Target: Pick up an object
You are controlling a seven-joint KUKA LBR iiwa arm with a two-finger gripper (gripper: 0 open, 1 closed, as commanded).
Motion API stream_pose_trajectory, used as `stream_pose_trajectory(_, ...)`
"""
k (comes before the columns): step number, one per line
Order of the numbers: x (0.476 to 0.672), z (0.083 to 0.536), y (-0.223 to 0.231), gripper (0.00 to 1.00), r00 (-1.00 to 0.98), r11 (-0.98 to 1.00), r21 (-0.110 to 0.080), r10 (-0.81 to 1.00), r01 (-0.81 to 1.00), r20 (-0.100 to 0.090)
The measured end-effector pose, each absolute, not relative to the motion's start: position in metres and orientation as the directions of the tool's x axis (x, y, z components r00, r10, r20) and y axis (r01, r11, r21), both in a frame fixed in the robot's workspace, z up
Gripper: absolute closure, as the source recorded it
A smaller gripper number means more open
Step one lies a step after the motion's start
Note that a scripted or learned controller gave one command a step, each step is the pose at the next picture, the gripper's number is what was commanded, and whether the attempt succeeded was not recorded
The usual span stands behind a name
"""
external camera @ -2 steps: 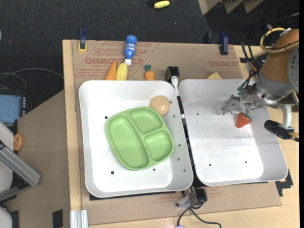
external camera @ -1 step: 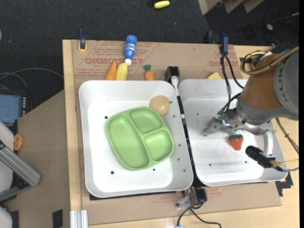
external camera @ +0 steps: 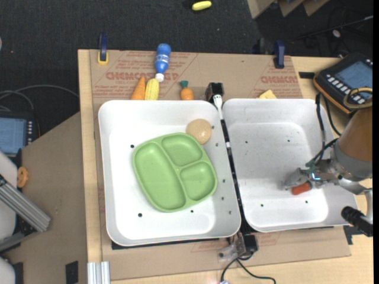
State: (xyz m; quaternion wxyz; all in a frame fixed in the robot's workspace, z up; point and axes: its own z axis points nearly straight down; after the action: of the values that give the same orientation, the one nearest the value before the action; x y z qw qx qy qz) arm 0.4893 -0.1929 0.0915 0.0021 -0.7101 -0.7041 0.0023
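End effector (external camera: 309,178): low in right bin (external camera: 266,158), finger state cannot be told. Small red object (external camera: 301,189): just beside it, on bin floor. Risk: fingers nudge it aside, closing empty.

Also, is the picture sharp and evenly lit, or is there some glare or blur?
In the camera view, light is even and shadows soft; the green three-compartment plastic plate in the left white bin looks sharp, the right white bin is bright but not washed out, and the gripper with the small red object beneath it is slightly blurred.
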Motion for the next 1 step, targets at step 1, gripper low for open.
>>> stream_pose_trajectory(1, 0.4937, 0.1013, -0.1883, 1.00, 0.002, -0.002, 0.001, 1.000, 1.000, 0.000)
